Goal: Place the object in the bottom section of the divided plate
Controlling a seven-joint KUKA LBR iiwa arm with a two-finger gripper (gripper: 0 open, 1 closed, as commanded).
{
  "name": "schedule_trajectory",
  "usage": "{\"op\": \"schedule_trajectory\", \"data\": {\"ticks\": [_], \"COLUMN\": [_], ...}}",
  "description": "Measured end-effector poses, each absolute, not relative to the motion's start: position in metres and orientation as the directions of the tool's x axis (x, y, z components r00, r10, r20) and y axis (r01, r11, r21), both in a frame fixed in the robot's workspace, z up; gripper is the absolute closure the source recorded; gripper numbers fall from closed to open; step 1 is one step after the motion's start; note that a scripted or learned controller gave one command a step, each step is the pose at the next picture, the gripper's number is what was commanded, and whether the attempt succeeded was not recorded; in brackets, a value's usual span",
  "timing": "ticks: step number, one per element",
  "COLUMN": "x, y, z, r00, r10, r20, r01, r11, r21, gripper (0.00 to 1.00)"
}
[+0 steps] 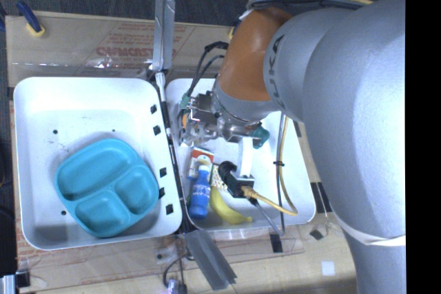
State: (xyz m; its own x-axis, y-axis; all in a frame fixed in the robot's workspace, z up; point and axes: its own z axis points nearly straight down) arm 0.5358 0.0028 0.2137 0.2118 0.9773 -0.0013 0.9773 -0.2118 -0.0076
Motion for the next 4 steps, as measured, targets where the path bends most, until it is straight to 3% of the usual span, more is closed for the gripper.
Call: {"op": "schedule_trajectory", "data": {"ticks": [1, 2, 3, 4], "x": [0.498, 0.484, 0.485, 0.476], "y": [0.079, 0.102, 0.102, 0.121], "z": [0.191, 0.252, 0.261, 0.232], "r00": [-0.169, -0.276, -0.280, -0.297], "r10": [0.986, 0.961, 0.960, 0.955], "r20": [0.001, 0.000, 0.000, 0.000], "r01": [0.986, 0.961, 0.960, 0.955], "r11": [0.169, 0.276, 0.280, 0.297], "r21": [-0.005, -0.001, -0.002, -0.004], "gripper": [1.00, 1.00, 1.00, 1.00]}}
